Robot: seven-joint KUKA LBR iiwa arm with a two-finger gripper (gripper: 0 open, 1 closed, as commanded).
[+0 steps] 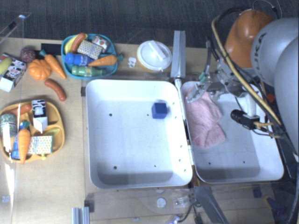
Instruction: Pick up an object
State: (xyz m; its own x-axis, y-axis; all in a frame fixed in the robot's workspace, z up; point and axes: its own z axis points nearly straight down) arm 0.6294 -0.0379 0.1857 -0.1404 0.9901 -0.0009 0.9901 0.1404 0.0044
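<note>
The gripper (202, 85) sits low over the far-left corner of the right bin (261, 171), at the top end of a pink cloth (205, 118). Whether it pinches the cloth cannot be told. The cloth lies along the bin's left wall, its long axis running from the gripper toward the near side. A blue cube (160, 109) rests in the left bin (117, 171), well apart to the gripper's left.
</note>
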